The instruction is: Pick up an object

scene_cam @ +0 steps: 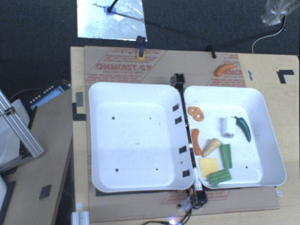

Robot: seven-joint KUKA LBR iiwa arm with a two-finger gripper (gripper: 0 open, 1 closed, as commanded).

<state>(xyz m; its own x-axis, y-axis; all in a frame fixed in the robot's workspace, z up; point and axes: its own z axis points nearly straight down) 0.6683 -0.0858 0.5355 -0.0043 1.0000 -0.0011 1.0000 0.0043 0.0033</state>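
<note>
A pale grey robot gripper (280, 6) sits at the frame's top right corner, too blurred to tell its state. The objects lie well below-left in the right white plastic bin (269, 121); nearest is a dark green pepper (244, 127), long axis running diagonally.

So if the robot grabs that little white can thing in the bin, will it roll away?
Probably, if nudged. The white cylinder looks round and smooth, so it could roll toward the dark green pepper beside it. It seems small and stiff, likely light, and its curved sides might slip between fingers. The gripper is far off, up at the top right.
</note>
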